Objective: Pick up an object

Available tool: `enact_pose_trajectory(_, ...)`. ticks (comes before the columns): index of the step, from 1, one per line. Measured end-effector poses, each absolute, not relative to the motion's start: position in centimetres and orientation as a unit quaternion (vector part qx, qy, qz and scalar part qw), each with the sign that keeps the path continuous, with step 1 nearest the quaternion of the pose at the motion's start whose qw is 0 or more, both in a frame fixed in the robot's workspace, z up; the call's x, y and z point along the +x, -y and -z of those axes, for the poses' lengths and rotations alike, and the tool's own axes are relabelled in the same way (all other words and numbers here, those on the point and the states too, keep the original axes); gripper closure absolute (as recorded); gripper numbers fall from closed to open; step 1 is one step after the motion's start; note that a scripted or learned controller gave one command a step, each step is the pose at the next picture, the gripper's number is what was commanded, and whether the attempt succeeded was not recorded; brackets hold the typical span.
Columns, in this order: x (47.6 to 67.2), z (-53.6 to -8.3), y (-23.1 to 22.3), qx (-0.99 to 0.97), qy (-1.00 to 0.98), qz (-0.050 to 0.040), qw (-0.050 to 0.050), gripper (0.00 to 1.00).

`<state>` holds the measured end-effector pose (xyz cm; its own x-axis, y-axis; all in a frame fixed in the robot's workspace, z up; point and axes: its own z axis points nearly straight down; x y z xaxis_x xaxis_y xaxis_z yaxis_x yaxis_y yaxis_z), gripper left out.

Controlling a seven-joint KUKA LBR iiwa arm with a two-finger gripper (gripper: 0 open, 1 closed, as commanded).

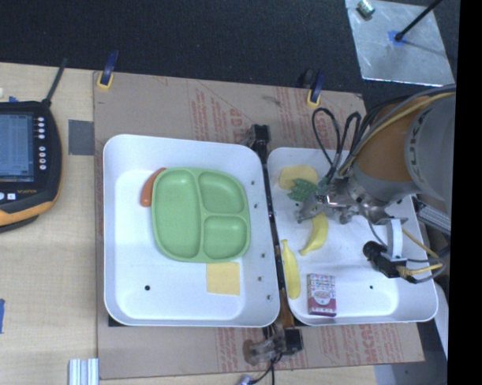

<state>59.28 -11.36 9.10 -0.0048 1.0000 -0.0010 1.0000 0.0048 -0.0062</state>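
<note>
carton [322, 294] lies at the right bin's [395, 308] near edge, a banana [315, 234] beyond it. farther back, the gripper [323, 200] hangs over green leaves [303, 191] beside a yellow piece [293, 176]; can't tell its finger state.

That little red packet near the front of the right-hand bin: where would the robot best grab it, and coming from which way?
Likely straight down from above. The red packet lies flat on the right bin floor, so only its edges offer a hold. Pinching across its shorter width, on the two long sides, looks best. The yellow piece sits near its left side, so fingers must drop carefully there.
</note>
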Motion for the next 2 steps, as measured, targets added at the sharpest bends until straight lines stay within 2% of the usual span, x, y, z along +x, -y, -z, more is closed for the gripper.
enact_pose_trajectory(1,59.3,-10.2,11.5,-0.705,0.709,-0.0036,0.001,1.00)
enact_pose_trajectory(2,50.3,-19.2,7.3,-0.705,0.709,-0.0016,0.002,1.00)
